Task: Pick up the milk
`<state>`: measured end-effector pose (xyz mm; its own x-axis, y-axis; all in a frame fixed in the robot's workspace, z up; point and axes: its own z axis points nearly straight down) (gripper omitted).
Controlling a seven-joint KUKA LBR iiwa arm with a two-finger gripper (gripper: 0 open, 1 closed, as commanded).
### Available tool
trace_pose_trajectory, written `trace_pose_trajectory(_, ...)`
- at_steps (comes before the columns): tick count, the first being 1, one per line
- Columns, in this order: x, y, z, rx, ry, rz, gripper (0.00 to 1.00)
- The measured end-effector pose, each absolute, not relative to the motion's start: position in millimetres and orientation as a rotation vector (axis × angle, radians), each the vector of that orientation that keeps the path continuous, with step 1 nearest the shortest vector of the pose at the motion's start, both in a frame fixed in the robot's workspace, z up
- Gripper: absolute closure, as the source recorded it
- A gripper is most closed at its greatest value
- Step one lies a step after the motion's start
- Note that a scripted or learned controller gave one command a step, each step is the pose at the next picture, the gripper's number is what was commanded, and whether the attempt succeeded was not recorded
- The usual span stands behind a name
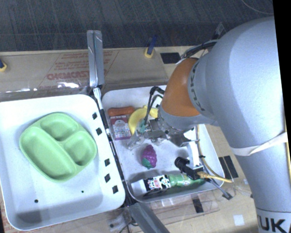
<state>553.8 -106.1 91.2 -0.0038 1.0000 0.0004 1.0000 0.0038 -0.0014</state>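
Note:
The milk [121,123] is a small carton with a brown top and a pink label. It lies flat at the upper left of the right bin [120,158], close to the divider. My gripper [140,135] hangs low over the bin's middle, just right of the carton's lower end and above a purple fruit [148,156]. The wrist with its orange band [181,96] hides much of the bin's right half. Nothing visibly sits in the gripper.
A yellow fruit [137,119] lies right beside the milk, partly under the wrist. A green bottle [175,180] with a black-and-white label lies along the right bin's front wall. The left bin [9,155] holds a green divided plate [59,145].

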Motion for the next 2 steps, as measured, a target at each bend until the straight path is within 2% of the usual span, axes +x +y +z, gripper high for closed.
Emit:
trace_pose_trajectory(1, 576.0, -130.2, 118.4, -1.843, -2.545, 0.000, 0.00)
trace_pose_trajectory(2, 510.4, -113.4, 90.7, -1.761, -2.597, 0.002, 0.00)
